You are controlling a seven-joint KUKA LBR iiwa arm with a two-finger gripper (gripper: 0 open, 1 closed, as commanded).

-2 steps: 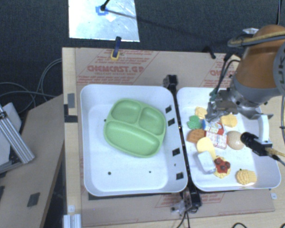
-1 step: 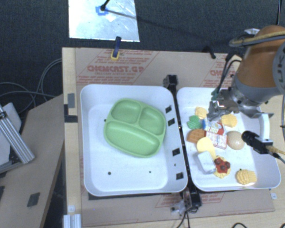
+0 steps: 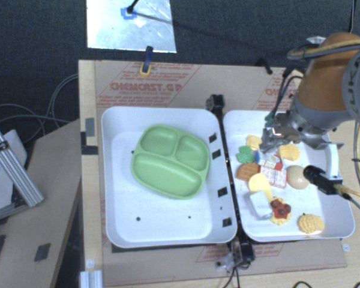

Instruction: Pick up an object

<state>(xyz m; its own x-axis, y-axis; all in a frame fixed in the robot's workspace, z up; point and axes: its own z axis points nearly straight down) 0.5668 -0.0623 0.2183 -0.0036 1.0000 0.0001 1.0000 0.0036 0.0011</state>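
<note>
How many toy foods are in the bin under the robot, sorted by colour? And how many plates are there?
Some toys overlap, so this is my best count.
Yellow or orange toys: 5
Brown toys: 1
Green toys: 1
Beige egg-shaped toys: 1
Red-and-white packets: 1
White toys: 1
Green divided plates: 1
Total: 11

You are looking at a bulky arm [image 3: 333,89] with rounded grey metal housings and a broad, glossy orange band [image 3: 330,71] wrapped around the segment above the wrist. Thin black cables [image 3: 282,98] run down its near side toward the wrist. Below sits the small, silvery grey two-finger gripper [image 3: 270,141], its details too blurred for you to make out.
</note>
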